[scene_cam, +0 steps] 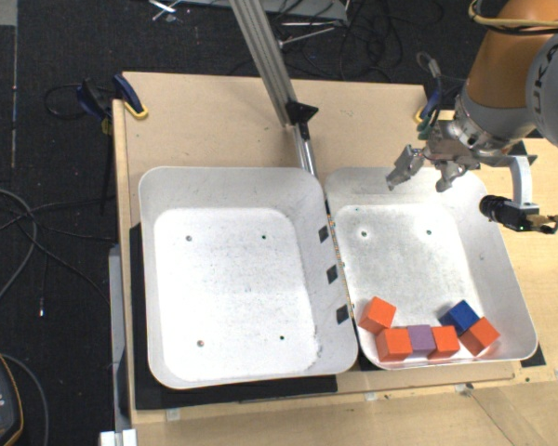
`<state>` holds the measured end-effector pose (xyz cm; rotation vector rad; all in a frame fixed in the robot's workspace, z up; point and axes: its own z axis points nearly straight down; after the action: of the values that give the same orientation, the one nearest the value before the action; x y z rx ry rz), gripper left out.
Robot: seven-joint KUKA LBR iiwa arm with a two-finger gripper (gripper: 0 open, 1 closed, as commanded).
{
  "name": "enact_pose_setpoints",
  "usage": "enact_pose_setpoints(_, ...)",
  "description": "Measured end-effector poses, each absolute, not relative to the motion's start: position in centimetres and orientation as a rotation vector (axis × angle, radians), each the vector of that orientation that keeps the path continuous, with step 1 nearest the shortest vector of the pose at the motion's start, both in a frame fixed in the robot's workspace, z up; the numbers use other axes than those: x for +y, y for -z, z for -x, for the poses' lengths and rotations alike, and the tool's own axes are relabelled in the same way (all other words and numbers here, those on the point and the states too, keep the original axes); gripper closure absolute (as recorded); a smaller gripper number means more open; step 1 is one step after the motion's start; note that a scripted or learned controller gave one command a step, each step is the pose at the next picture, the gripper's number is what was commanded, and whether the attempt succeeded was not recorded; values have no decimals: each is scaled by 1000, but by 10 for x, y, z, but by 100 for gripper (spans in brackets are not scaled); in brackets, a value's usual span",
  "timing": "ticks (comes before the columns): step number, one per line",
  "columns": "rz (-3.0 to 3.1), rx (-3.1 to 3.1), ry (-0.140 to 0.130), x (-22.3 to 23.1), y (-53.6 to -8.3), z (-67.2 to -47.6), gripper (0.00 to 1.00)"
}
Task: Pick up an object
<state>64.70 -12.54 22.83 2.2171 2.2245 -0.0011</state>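
Blocks (426,333) huddle along the right bin's (502,258) near wall; gripper (425,172) hovers far-side, spread, empty; descent toward them next.

- The scene is lit evenly and brightly from above; no single lamp can be made out.
- Slight overexposure is seen on the white bins (228,189), where surface detail is washed out.
- Only soft, short shadows are cast beneath the bin rims.
- The dark floor (46,54) is rendered murky.
- Mild softness and grain are noted throughout.
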Motion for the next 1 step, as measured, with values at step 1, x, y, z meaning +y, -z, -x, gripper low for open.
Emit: enact_pose_setpoints(1,-2230,2217,8,-187,-155,-634,0)
